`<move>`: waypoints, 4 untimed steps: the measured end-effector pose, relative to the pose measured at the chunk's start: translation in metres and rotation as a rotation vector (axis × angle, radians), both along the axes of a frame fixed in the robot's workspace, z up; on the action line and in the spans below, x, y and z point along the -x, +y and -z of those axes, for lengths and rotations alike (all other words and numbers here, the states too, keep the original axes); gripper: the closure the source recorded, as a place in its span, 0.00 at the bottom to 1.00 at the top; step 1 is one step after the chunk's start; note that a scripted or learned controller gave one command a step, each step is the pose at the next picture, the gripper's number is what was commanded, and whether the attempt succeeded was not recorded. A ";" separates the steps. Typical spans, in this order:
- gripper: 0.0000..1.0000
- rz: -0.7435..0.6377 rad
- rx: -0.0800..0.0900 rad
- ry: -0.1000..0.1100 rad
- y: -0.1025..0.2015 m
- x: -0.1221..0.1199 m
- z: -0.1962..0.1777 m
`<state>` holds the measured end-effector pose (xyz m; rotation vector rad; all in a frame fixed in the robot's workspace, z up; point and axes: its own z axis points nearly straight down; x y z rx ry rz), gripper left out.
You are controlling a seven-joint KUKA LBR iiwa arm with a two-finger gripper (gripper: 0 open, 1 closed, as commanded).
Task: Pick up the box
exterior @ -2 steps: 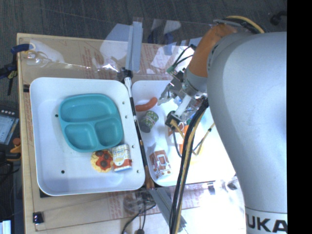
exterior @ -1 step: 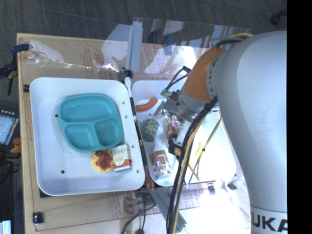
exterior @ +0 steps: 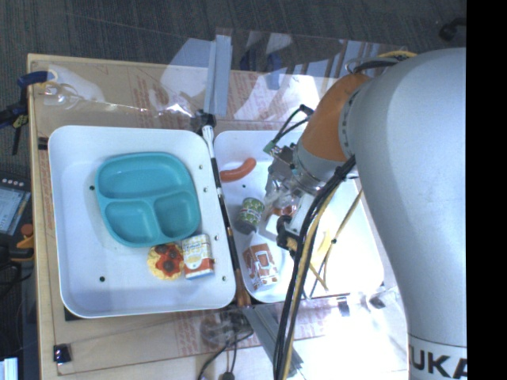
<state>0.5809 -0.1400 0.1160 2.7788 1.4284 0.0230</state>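
From the fixed camera above the bench, the box (exterior: 262,265) lies flat in the right bin (exterior: 348,252), near its front-left corner, apart from the gripper (exterior: 283,206), which hangs over the bin's middle beside a small green can (exterior: 252,210); whether it is spread or closed I cannot tell. To take the box well, it should probably move toward the front of the bin, square itself across the box's narrow sides, and descend clear of the can. The box's print is too small to read; "UKA" shows on the arm's base (exterior: 436,362)
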 end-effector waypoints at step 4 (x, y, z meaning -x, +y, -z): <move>0.00 -0.713 -0.005 0.029 -0.006 0.072 -0.018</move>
